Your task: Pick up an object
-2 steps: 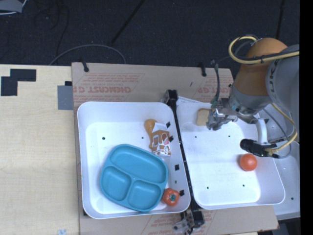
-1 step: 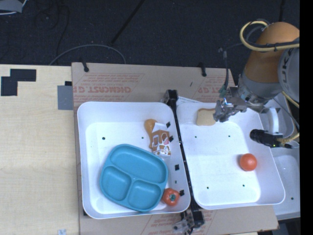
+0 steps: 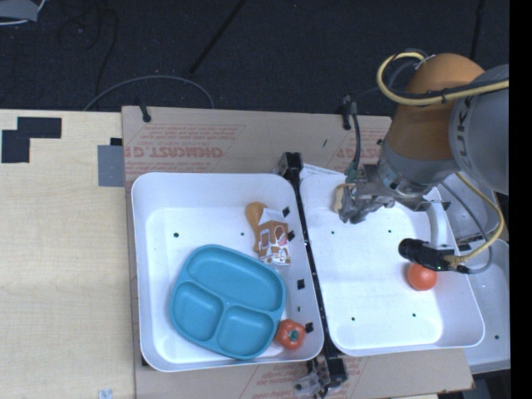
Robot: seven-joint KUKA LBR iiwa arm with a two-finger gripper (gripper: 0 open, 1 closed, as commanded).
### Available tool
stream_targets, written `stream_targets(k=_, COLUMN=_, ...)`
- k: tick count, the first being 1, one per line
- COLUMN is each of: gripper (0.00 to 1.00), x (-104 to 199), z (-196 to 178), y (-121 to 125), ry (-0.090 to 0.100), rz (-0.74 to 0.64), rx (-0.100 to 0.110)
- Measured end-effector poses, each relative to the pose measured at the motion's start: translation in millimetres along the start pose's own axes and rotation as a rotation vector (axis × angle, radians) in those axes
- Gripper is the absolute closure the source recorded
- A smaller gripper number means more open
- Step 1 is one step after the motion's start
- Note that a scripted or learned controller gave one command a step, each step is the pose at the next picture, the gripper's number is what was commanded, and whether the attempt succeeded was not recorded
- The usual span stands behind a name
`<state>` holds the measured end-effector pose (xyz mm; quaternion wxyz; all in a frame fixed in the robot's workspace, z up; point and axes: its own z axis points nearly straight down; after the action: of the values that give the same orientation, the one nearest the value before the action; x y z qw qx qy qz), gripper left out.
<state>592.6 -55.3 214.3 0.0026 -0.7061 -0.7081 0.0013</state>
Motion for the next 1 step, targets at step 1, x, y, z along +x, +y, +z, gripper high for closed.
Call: stream_targets(k=1, gripper=1.00, x=46.3, z=-2.0, y=-7.8, ry=0.000, rz=-0.001, rx=-0.001)
